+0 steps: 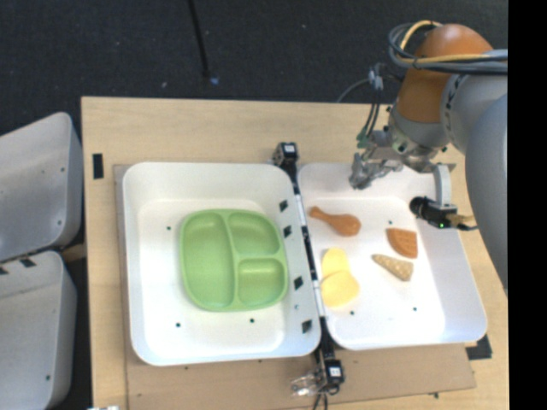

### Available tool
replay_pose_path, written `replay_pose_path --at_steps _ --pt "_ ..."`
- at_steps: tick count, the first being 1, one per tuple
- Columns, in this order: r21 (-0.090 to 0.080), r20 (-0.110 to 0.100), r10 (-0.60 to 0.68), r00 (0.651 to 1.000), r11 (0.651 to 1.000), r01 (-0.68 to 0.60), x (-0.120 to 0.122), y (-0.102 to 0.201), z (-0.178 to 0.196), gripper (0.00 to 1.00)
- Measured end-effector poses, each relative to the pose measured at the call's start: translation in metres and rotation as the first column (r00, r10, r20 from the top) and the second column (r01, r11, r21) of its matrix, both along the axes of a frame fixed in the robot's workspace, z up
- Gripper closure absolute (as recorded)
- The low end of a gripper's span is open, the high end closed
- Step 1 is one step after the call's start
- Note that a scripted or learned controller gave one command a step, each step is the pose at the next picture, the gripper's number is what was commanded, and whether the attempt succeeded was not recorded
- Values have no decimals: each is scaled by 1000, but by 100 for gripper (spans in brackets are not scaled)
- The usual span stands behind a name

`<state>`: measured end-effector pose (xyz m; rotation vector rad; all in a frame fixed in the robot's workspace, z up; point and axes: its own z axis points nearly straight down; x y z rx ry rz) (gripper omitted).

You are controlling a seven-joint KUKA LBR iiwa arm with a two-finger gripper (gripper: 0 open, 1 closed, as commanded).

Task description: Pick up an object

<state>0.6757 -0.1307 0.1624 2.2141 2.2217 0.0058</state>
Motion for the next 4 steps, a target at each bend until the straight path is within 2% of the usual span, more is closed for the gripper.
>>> replay_pose_path --at_steps 2,4 --pt "0 0 -1 1000 1000 1 -5 -6 101 100" --pt "1 -7 2 1000 1000 -2 -7 92 78 100"
